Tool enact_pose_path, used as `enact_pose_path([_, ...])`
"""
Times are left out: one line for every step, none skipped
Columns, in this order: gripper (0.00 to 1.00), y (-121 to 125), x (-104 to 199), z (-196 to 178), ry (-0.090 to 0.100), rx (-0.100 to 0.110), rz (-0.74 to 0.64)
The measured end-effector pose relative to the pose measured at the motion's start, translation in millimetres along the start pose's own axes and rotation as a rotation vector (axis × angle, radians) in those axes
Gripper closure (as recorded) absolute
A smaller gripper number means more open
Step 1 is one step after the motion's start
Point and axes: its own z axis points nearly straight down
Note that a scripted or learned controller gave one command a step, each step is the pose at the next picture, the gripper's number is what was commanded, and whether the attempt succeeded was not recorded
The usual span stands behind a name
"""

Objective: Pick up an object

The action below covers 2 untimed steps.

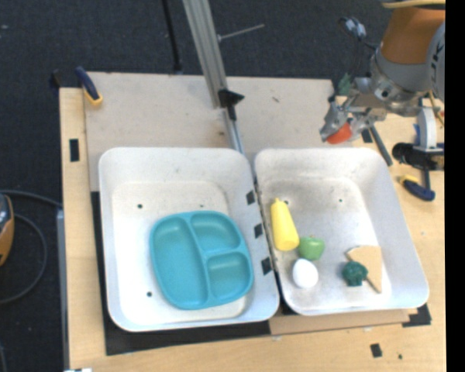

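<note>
A: Gripper (342, 124) above the right bin's (395, 200) far rim; we see a small orange-red piece (339, 135) clasped between its fingers.

B: We note a smooth yellow cylinder (284, 225) and a glossy white egg (304, 273) inside.

Even, bright overhead light; soft focus, faint shadows, mild grain.
</note>
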Motion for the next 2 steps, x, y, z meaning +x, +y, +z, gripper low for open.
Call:
enact_pose_path([1.0,-13,41,0,0.001,0.002,0.001])
enact_pose_path([1.0,-25,100,13,0.002,0.003,-0.001])
